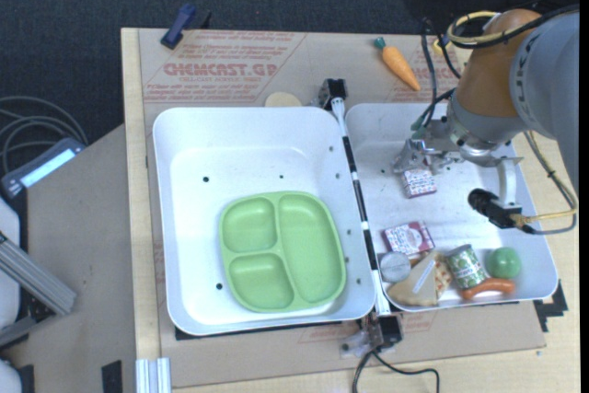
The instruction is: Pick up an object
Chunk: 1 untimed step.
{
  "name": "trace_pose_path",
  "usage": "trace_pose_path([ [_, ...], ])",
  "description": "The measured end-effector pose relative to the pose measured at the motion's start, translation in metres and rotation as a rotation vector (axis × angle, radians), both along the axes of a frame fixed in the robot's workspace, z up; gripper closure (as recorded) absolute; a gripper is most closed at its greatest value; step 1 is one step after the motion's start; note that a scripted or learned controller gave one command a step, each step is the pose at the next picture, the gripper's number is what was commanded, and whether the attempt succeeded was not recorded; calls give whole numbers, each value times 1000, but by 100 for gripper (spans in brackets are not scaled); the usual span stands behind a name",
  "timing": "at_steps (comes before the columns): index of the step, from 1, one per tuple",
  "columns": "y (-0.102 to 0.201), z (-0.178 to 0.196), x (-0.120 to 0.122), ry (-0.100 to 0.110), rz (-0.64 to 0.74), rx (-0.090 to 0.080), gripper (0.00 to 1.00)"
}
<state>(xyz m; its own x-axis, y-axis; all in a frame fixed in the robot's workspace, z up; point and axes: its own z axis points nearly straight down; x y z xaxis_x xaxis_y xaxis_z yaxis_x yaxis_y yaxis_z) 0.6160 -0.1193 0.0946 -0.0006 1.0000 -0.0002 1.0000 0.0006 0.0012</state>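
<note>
We see gripper [416, 163] over small box [421, 184], jaw state unclear; red packet [408, 238], can [467, 267], green ball [503, 263] crowd at 5 o'clock.

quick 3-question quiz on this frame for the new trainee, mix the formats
1. True or false: the green divided plate lies in the right bin.
2. Which small thing is nearest below the gripper?
A. carrot
B. small checkered packet
C. green ball
3. Fill in: the carrot lies on the ____, outside both bins.

Key: 1 false, it lies in the left bin; 2 B; 3 bench.
</note>
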Motion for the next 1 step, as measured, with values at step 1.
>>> trace_pose_path([
  [1,55,91,-36,0,1,1,100],
])
